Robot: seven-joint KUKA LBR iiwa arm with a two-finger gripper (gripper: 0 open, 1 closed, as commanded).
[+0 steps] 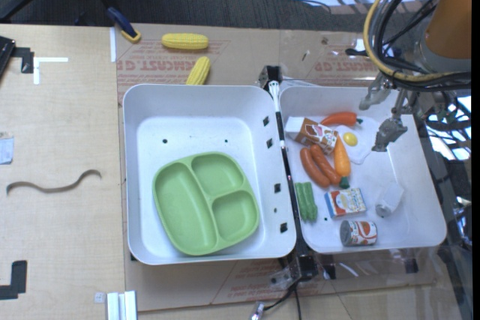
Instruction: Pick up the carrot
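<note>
- The jaws (390, 133) hang over the right bin (420, 232); how far apart they stand cannot be told, and nothing shows between them.
- The carrot (341, 158), smooth orange and tapering with a green stub at its lower end, lies left of them, beside the sausages (318, 166).
- The left bin (142, 183) bears a green divided plate (205, 201).

Lighting: bright, even, overhead. Glare: white bins (196, 103) slightly washed out. Shadows: soft, faint beneath green tray (206, 202). Focus: mildly soft throughout; resolution low.
</note>
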